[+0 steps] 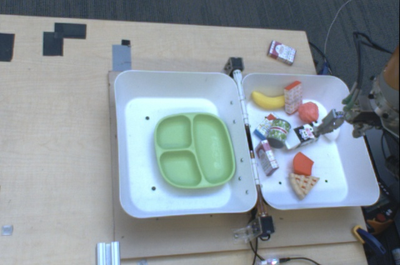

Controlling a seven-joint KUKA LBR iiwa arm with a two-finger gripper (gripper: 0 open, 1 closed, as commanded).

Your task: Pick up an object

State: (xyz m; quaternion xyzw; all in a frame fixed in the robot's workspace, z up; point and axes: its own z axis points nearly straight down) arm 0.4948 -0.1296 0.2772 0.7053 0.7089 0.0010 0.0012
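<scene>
Gripper (342,120) hovers at the right bin's (359,189) right edge, fingers spread, nothing between them. Just left of one fingertip lies the small black-and-white carton (305,132), with the red ball (308,112) above it.

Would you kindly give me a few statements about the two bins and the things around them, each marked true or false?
1. The green divided plate lies in the left bin. True.
2. The banana lies in the left bin. False: it lies in the right bin, near its far edge.
3. A small red carton lies on the bench, outside both bins. True.
4. The pincer hangs above the green plate. False: it is over the right bin's right side.
5. The waffle slice lies by the right bin's near edge, just below a red block. True.
</scene>
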